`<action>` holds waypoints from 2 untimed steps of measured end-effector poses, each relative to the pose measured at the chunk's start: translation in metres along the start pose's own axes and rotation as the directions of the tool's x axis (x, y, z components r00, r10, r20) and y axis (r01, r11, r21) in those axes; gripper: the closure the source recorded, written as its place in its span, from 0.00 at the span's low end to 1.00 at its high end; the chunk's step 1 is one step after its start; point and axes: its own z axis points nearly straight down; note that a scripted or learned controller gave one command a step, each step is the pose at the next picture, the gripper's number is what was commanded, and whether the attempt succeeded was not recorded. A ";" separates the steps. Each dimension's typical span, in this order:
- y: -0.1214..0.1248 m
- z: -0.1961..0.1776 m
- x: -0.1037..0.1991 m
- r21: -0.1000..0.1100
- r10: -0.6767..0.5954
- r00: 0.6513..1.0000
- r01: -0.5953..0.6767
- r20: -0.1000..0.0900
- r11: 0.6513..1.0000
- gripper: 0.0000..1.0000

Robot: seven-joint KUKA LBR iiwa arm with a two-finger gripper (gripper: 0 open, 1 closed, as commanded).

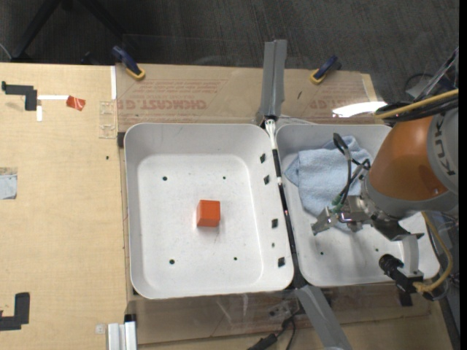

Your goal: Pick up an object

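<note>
1. Camera view shows an orange block (209,214) lying flat near the middle of the left bin (146,195), well away from the hand (337,219) and on the far side of the divider between the bins.
2. Over the right bin (321,265) the hand hangs low, just beside a crumpled light-blue cloth (321,172) that sits behind it toward the bin's back corner.
3. Whether the hand is open or closed cannot be told; nothing is seen gripped in it.
4. Above the hand, the arm's orange band (401,162) and grey wrist lead off toward the right edge.
5. Beyond both bins, a brown cardboard sheet (190,97) is clamped to the tabletop (58,195), well apart from the hand.
</note>
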 end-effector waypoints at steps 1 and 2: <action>0.082 0.015 -0.014 -0.003 0.041 0.999 -0.041 0.001 0.999 0.00; 0.135 0.014 -0.029 -0.004 0.007 1.000 -0.007 0.002 1.000 0.00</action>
